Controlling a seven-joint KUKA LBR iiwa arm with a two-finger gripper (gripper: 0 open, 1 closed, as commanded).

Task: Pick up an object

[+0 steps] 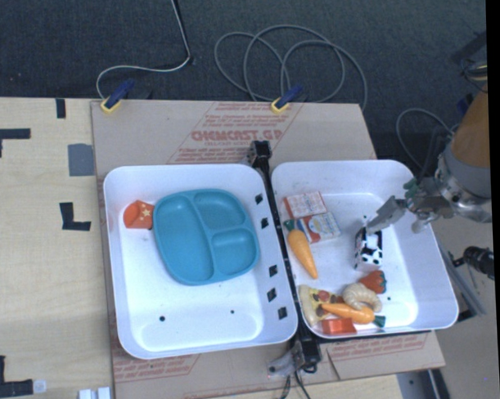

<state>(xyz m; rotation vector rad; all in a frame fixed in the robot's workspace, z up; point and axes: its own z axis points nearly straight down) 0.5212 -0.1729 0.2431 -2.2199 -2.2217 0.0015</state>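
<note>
Black-and-white cow-patterned toy figure (368, 248) is judged the likeliest target, being closest to the two-finger gripper (372, 225): it stands directly below the fingertips, touching or very nearly so, in the right-hand white bin (424, 266). Whether the gripper is open or closed cannot be told. A miss could result if the small figure were tipped or nudged aside during closing. Beyond it, farther from the gripper, an orange plastic carrot (302, 252) is seen.

One fixed camera looks down at a slant from above the bench, taking in both bins (121, 264) whole; its height is hard to judge.
</note>
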